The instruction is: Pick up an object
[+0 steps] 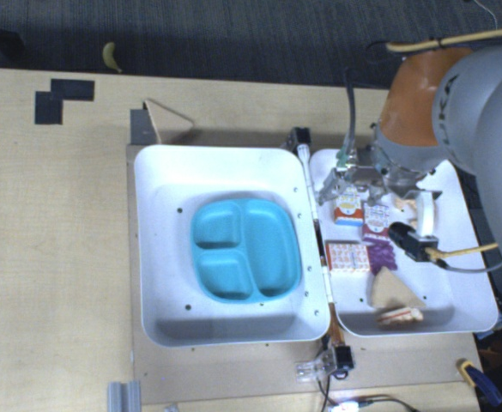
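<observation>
From the overhead camera, you see the gripper [351, 181] low over the far end of the right bin [468, 314], but you cannot tell its state. The clutter lies just toward you from it: a carton [348, 208] almost beneath, then a purple piece [379, 252] and a sandwich [394, 295]. The left bin [160, 230] holds a blue tray [245, 249].

Blue divided tray [245, 249] in left white bin [160, 230]

Blue tray [246, 249], white bins [160, 316], purple object [379, 253], orange-banded grey arm [456, 84].
</observation>
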